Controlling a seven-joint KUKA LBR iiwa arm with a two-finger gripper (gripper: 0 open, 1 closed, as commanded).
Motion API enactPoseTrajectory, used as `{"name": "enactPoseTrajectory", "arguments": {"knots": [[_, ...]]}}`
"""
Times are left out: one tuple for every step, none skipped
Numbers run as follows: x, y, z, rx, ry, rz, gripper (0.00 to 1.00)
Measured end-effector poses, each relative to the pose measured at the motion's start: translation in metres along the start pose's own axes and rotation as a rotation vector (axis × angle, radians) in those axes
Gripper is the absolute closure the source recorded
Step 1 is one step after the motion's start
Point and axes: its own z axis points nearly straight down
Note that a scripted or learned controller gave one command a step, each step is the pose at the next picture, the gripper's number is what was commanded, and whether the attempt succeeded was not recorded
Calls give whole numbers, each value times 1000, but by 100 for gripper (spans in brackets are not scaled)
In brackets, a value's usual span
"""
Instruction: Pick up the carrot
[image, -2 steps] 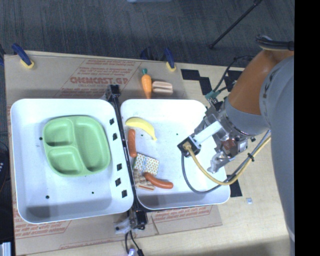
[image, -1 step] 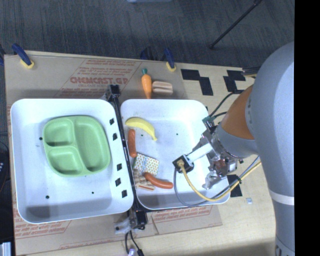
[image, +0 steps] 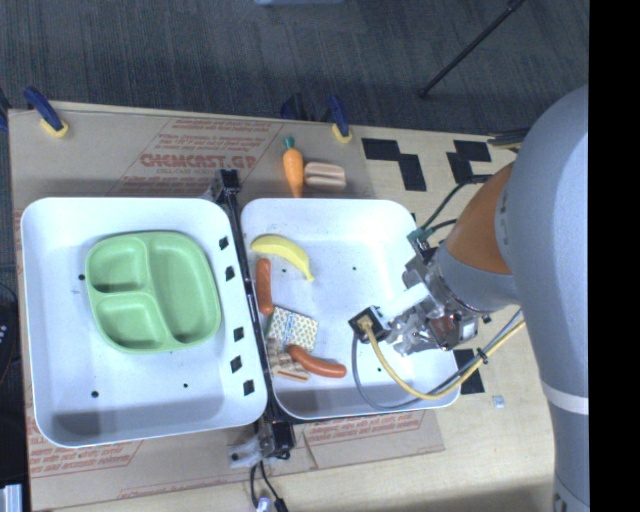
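Orange carrot (image: 292, 169) lies outside both bins, on cardboard just beyond right bin's (image: 400, 215) far rim, beside sandwich toy (image: 324, 176). Long axis runs roughly away from viewer, green top at far end. Gripper (image: 425, 330) hangs over right bin's near-right area; carrot well apart, up-left of it. Finger state: cannot tell.

Right bin: banana (image: 284, 252), two sausages (image: 263, 284) (image: 318, 364), packet (image: 292, 329). Left bin (image: 40, 300): green divided plate (image: 152, 290).

Judgement: reach must cross far rim.

A green divided plate (image: 152, 290) fills the left bin (image: 40, 300); the right bin (image: 385, 225) holds a banana (image: 284, 254) (yellow) and two sausages (image: 264, 285).
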Motion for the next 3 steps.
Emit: {"name": "enactPoseTrajectory", "arguments": {"knots": [[11, -39, -106, -7, 3, -67, 100], [11, -39, -105, -6, 3, -66, 0], [0, -2, -7, -5, 1, -10, 0]]}}
